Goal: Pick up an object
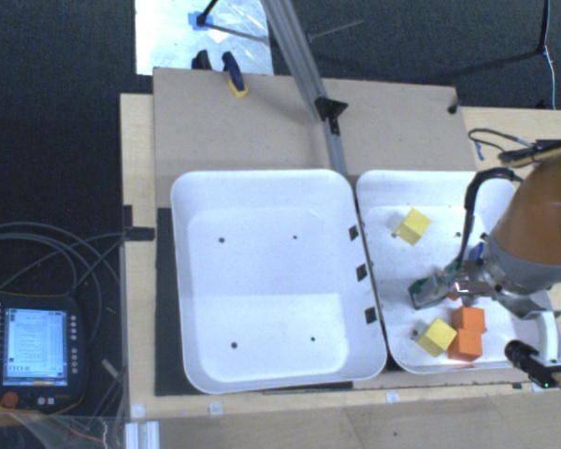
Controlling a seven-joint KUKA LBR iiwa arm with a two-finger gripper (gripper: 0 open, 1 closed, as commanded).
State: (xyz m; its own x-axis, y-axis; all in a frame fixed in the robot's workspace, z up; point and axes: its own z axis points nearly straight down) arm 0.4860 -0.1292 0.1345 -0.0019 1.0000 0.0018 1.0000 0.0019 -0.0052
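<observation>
On the bench (262,120) we see the smooth, rounded left bin (262,279), then the right bin (393,195). In it lie a yellow cube (412,225), a second yellow block (438,337) and orange blocks (467,333). Above them hang the jaws (430,291), perhaps on something green; we cannot tell their spread.

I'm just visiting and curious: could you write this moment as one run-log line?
arm: over right bin | gripper: low, near orange blocks | yellow blocks: two, in bin | held: nothing seen
</observation>
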